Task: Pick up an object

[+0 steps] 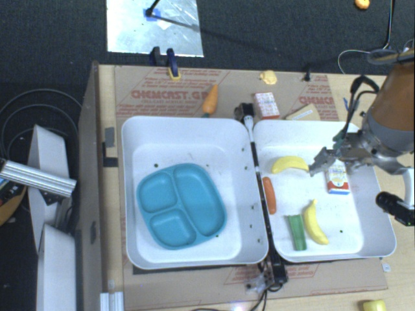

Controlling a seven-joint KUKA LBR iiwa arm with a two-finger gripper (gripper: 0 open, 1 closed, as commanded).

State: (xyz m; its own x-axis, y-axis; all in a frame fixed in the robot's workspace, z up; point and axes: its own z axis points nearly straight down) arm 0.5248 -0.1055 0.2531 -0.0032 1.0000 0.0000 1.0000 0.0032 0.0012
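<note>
The right bin [369,238] holds a yellow banana [290,164] near its far left. An orange carrot-like stick [270,194] lies by its left wall. A green stick [297,232] and a second banana [316,222] lie side by side at the front. A small white and red carton [338,177] stands right of centre. My gripper [331,163] hangs over the bin just above the carton's far left side, a little right of the first banana. Nothing visibly hangs from it.
In the left bin [142,141] lies a blue divided plate [181,205]. Behind the bins on the cardboard are an orange carrot [209,100], a small pink box [266,104] and a yellow lump [268,77]. A black part [395,208] juts in at the right bin's right rim.
</note>
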